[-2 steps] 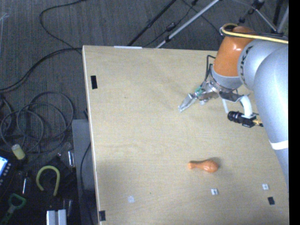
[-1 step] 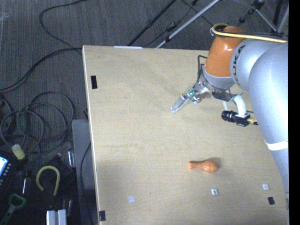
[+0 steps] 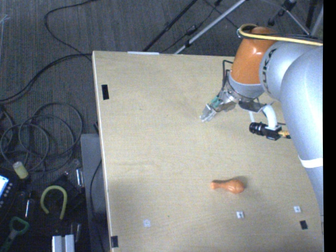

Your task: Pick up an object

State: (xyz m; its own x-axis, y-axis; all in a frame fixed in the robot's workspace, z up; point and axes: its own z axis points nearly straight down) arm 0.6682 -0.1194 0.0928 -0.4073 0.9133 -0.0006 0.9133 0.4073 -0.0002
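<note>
1. The grey arm with its orange band enters from the right and bends down toward the bench (image 3: 157, 140)
2. The gripper (image 3: 209, 112) points left, above the bench; nothing is seen between its tips
3. The orange object (image 3: 229, 186) lies on the bench, well apart from the gripper, nearer the bench's front edge

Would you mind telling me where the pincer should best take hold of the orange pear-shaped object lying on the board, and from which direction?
Probably from straight above, closing across the narrow neck of the orange pear-shaped object. It lies flat, neck toward the view's left, bulb toward the right, with bare board all round. The pincer sits well away from it.
</note>
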